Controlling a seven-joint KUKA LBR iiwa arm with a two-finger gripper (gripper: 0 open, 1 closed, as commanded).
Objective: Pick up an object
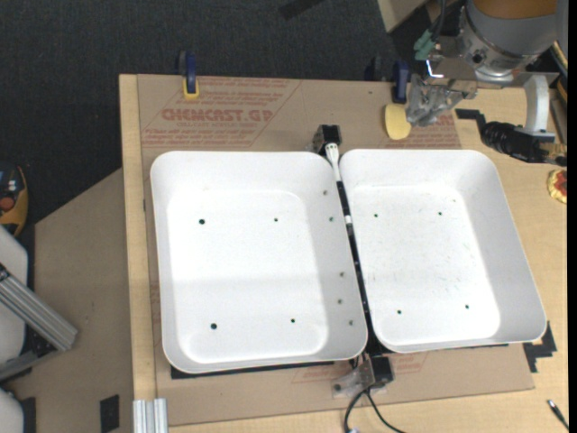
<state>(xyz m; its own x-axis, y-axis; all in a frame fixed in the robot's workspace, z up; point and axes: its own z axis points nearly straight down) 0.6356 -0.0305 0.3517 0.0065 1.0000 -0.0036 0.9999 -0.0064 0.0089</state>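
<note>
The two-finger metal gripper (431, 106) hangs over the bench's far edge, beyond the right shallow white plastic bin (505, 206); I cannot tell its state. The small pale-yellow rounded lump (397, 122) lies on the bench just beside it, toward the left bin.

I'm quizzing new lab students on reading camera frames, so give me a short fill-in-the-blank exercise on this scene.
1. The bench bears ____ white bins side by side.
2. The small object by the gripper is ____ in colour.
3. That object lies on the brown board, ____ the bins.
4. The arm enters from the view's ____.

Missing words: two; yellow; outside; right
</note>
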